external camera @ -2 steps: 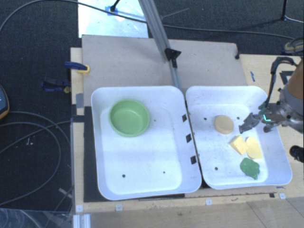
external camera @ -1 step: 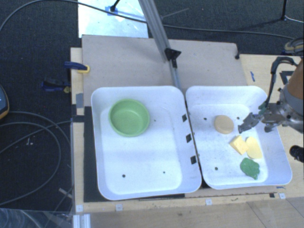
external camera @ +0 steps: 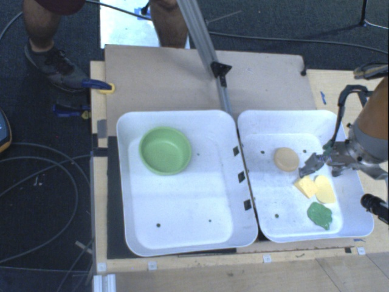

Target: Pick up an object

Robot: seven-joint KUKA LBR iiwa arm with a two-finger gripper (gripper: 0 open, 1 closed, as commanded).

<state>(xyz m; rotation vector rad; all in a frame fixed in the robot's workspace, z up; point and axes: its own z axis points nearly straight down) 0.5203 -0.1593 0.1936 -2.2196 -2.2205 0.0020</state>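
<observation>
Green bowl [external camera: 165,151] fills left bin [external camera: 182,224]; right bin [external camera: 267,132] holds tan disc [external camera: 286,159].

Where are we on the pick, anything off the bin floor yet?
Not yet. Done: the gripper has reached into the right bin, low between the tan round piece and the yellow pieces. In hand: nothing visibly between its fingers. Left: close on an object and lift it.

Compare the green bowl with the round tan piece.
The green bowl sits in the left bin; the round tan piece lies in the right bin, close to the gripper. The bowl is much larger. The bowl is hollow and open upward; the tan piece looks flat and solid. Both are round.
</observation>
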